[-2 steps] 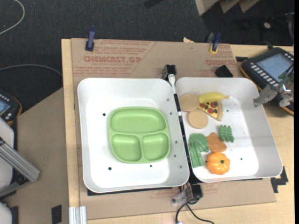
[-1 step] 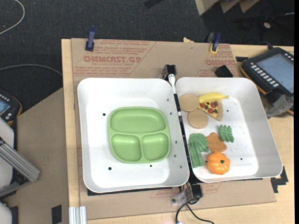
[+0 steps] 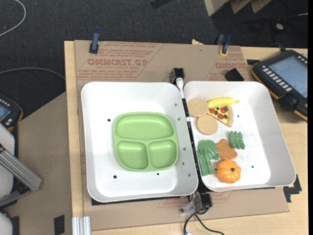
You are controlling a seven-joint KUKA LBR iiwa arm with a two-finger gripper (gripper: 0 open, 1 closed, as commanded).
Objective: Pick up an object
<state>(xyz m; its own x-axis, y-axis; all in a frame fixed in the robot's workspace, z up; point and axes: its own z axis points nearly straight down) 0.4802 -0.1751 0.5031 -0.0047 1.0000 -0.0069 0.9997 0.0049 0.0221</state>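
The right bin (image 3: 259, 106) holds several toy foods. A yellow banana (image 3: 222, 102) lies beside a pizza slice (image 3: 221, 113) near the bin's far side. Two tan round cookies (image 3: 197, 107) (image 3: 207, 125) sit at its left. Toward the front lie a green leafy vegetable (image 3: 206, 155), a small green piece (image 3: 236, 140), a brown piece (image 3: 226, 149) and an orange pumpkin (image 3: 228, 171). The left bin (image 3: 98, 106) holds a green divided plate (image 3: 145, 141) with three compartments.
The bins rest on a cardboard sheet (image 3: 122, 58) held by two blue clamps (image 3: 94, 40) (image 3: 225, 44). A black handheld pendant (image 3: 286, 77) lies at the right edge of the bench. Cables hang at the front between the bins (image 3: 198, 207).
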